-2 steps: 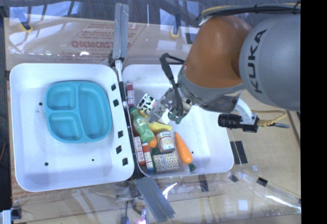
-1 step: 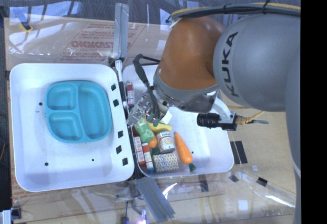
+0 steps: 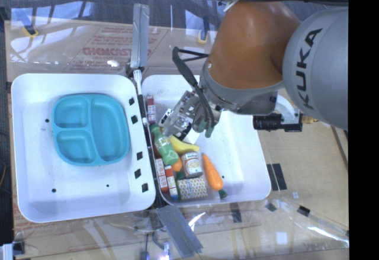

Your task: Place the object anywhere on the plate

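1. Camera view looks down on two shallow white bins side by side; the left bin [image 3: 29,193] takes up the 9 o'clock half of the bench.
2. A turquoise plate [image 3: 90,129] with three compartments lies flat in the left bin, toward its 12 o'clock side, with nothing on it.
3. The right bin [image 3: 249,164] holds a cluster of toy food against its 9 o'clock wall and 6 o'clock corner: a green bottle [image 3: 164,147], a yellow banana [image 3: 182,145], a small can [image 3: 192,163], an orange carrot [image 3: 212,172] and a speckled box [image 3: 192,188].
4. The gripper [image 3: 188,118] hangs over the right bin at 12 o'clock of that cluster, just above the banana and the bottle. Whether its jaws are spread or pressed together cannot be told, and nothing is visibly pinched.
5. The arm [image 3: 260,45], orange and grey, fills the 2 o'clock part of the scene.
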`<state>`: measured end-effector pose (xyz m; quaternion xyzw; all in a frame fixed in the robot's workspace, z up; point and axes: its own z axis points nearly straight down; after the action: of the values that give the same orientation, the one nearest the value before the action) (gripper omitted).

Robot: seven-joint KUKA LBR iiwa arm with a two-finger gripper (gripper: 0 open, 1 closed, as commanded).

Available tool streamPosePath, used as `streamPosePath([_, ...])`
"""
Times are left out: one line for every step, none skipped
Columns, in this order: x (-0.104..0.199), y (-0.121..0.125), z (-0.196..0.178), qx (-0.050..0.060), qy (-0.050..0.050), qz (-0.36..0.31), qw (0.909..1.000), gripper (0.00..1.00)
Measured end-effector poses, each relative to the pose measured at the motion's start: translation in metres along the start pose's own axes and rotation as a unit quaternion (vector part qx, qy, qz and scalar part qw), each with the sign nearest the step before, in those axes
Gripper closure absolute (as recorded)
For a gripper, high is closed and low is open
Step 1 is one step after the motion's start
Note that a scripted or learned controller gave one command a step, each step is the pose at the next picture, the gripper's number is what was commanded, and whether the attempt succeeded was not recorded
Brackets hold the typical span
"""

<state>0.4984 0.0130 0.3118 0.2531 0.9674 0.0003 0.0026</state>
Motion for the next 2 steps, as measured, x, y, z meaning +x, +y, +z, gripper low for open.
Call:
streamPosePath([0.0677, 0.0738, 0.0800, 0.002, 0.003, 0.081, 0.9967, 1.00])
streamPosePath([0.0673, 0.0736, 0.0799, 0.002, 0.003, 0.081, 0.9967, 0.00])
